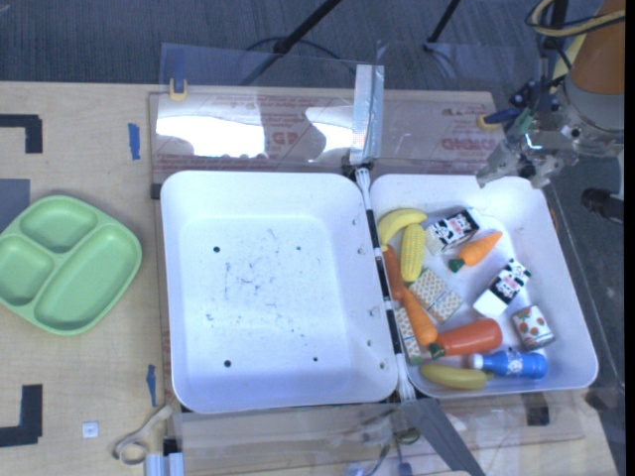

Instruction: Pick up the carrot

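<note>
A short orange carrot [480,248] with a green top lies in the right bin [572,296], near its upper middle. A second, longer carrot [418,316] lies along the bin's left side, among other toy food. My gripper [524,157] hangs above the right bin's far right corner, up and to the right of the short carrot and well apart from it. Nothing shows in its grasp.
The right bin also holds a yellow banana [399,223], corn [412,251], a cracker [437,293], small cartons [451,229], a red-orange bottle [468,338], a blue bottle [516,365] and another banana [451,375]. The left bin [189,206] adjoins it. A green divided plate [64,263] sits far left.
</note>
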Robot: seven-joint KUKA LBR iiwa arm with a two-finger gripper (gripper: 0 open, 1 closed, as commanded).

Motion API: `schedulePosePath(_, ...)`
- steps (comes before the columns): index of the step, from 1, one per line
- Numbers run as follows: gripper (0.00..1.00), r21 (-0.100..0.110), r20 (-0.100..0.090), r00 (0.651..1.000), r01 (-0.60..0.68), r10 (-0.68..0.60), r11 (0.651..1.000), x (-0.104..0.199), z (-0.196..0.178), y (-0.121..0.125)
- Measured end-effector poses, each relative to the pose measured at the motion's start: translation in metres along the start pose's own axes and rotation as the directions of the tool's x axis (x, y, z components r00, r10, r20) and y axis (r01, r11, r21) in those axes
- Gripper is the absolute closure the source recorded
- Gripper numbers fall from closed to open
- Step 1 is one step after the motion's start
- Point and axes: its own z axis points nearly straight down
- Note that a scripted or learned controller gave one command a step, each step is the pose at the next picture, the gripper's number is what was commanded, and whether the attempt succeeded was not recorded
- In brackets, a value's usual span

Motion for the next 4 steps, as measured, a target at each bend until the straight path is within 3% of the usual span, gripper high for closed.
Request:
schedulePosePath(1, 0.0, -0.002, 0.001, 0.99, 0.14, -0.14, 0.99, -0.016, 0.102, -0.06)
schedulePosePath(2, 0.0, -0.003, 0.001, 0.943, 0.333, -0.333, 0.943, 0.011, 0.136, -0.05)
schedulePosePath(3, 1.0, -0.008, 0.005, 0.944, 0.331, -0.331, 0.944, 0.009, 0.125, -0.049)
schedulePosePath(4, 1.0, -0.002, 0.002, 0.993, 0.114, -0.114, 0.993, -0.008, 0.097, -0.018)
